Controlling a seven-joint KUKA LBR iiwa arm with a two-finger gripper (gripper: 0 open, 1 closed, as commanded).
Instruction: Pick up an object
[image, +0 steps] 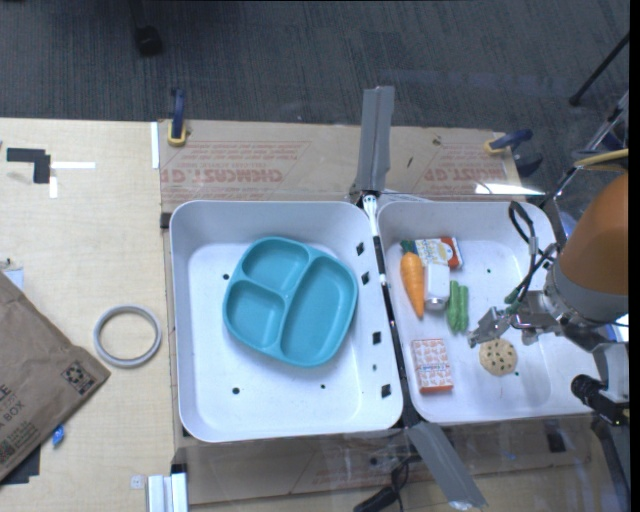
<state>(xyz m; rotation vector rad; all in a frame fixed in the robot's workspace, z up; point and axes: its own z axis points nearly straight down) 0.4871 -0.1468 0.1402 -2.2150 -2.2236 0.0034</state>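
The right bin (480, 218) holds a toy carrot (412, 283), a green bean pod (458, 306), a small white and red packet (437, 253), a pink wafer box (431, 364) and a round cookie (497, 357). My gripper (497, 327) hangs over the right bin, just above the cookie and right of the green pod. Nothing shows between its tips. The arm's grey wrist and orange band (603, 240) come in from the right.
The left bin (200, 300) holds a blue divided plate (290, 300). A roll of tape (128, 334) and a brown cardboard box (35, 370) lie on the bench to the left. A grey divider post (375, 140) stands behind the bins.
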